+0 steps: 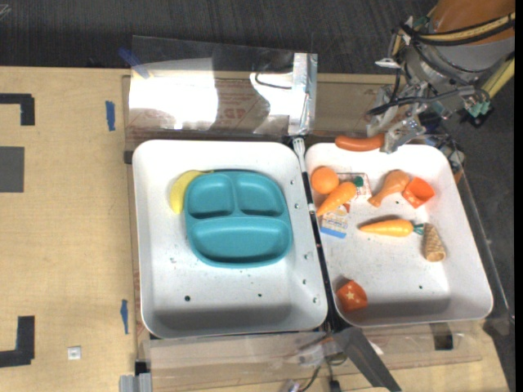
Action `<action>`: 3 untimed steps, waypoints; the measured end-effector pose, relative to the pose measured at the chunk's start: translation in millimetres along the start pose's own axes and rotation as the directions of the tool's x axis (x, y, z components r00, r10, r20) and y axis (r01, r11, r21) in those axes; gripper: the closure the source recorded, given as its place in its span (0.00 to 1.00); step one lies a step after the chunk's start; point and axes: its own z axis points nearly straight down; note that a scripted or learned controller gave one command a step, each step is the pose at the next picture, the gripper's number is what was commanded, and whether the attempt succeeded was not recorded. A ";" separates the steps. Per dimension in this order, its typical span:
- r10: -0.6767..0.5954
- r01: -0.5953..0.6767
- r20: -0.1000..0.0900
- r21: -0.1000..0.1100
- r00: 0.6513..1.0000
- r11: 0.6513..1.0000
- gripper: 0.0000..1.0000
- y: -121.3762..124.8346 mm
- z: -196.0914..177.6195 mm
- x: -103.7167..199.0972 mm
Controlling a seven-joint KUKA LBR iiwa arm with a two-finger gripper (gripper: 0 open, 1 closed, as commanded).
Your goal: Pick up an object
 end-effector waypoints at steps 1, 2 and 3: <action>-0.056 0.056 -0.006 -0.003 0.998 0.998 1.00 -21.0 19.7 53.4; 0.033 -0.033 -0.005 -0.003 0.999 0.999 1.00 42.7 20.6 85.0; 0.131 -0.131 -0.003 -0.003 0.991 0.991 1.00 55.6 26.5 44.3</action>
